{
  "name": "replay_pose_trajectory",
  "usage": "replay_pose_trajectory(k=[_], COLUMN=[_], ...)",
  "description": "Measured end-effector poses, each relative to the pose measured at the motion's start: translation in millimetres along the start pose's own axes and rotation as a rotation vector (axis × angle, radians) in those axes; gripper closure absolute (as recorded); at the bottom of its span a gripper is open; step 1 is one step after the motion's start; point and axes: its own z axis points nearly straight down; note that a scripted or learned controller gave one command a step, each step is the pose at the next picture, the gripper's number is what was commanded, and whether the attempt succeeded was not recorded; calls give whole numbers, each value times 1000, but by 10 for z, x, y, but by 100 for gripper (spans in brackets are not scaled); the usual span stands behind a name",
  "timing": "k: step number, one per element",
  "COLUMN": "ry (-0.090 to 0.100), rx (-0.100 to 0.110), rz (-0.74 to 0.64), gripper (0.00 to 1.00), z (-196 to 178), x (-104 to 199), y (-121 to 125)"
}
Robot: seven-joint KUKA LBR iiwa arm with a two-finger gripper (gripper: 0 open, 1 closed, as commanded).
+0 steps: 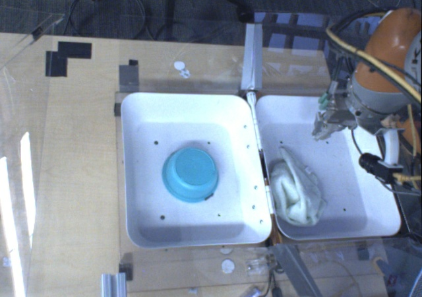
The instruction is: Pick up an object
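Bag: clear plastic bag (297,188) lying in right bin (369,223), near-left corner
Bowl: blue bowl (190,174) sitting in left bin (142,223)
Gripper: gripper (326,127) hovering over right bin's far side, carrying nothing, opening unclear

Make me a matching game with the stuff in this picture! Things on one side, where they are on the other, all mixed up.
Things:
1. blue bowl
2. clear bag with white stuff
3. pincer
4. black tape marks

Places:
A. on the wooden bench, far left
B. above the right bin's back part
C. middle of the left bin
D. right bin, beside the divider

Pairs: 1-C, 2-D, 3-B, 4-A
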Motion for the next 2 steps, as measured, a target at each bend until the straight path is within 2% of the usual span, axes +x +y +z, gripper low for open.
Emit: replay_pose_trajectory(k=[1, 2], ry=[0, -2], rx=[-3, -2], rz=[-4, -72], gripper=[100, 100], z=[-99, -1472], x=[14, 24], y=[17, 390])
